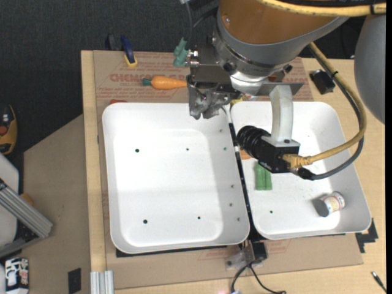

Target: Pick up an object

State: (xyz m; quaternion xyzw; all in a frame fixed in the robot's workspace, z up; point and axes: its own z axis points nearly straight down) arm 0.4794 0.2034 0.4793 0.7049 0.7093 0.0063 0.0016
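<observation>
You see the arm [288, 17] hanging over the far edge of the bench [92, 133], above the two white bins [165, 176]. Its pincer [205, 106] sits at the left bin's far right corner; you cannot tell how it stands. In the right bin [343, 158] lie a green block [263, 179] and, near its right corner, a small capped bottle [329, 204].

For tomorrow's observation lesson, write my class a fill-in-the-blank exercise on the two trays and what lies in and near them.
1. The green block lies in the ____ tray.
2. The small bottle rests near that tray's ____ corner.
3. The carrot lies on the ____, outside both trays.
4. The left tray is coloured ____.

Missing words: right; front right; cardboard; white
</observation>
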